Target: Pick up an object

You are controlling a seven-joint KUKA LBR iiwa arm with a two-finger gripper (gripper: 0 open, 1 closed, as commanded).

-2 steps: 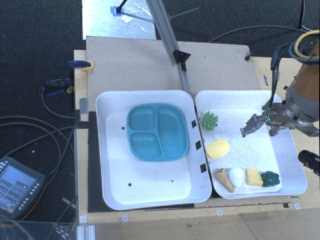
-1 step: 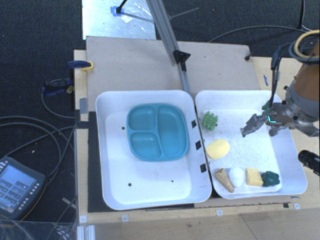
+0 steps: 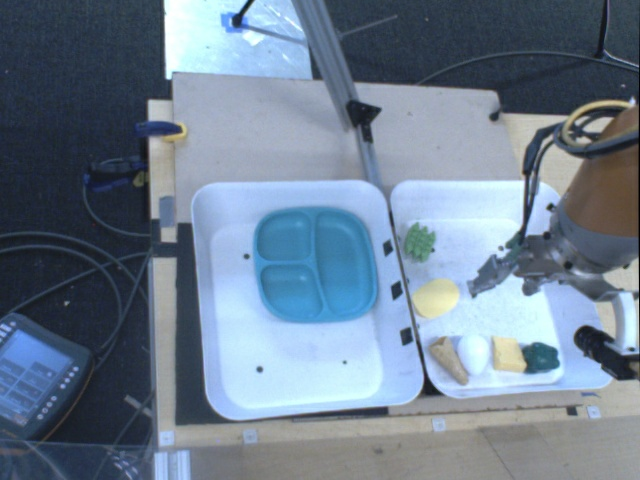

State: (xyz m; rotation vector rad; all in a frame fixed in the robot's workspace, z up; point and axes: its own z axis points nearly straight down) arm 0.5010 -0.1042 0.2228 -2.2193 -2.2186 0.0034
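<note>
The gripper (image 3: 484, 277) is seen low over the right bin (image 3: 500, 203), its fingers apparently parted with nothing between them, though the tips are small and blurred. Just beside it, to its left, the yellow lemon-like object (image 3: 436, 297) is laid with its long axis roughly across the view, pointing toward the gripper. Farther up-left a green leafy piece (image 3: 419, 240) is found. Farthest off, a blue divided plate (image 3: 315, 265) is held by the left bin (image 3: 222, 318).
</note>
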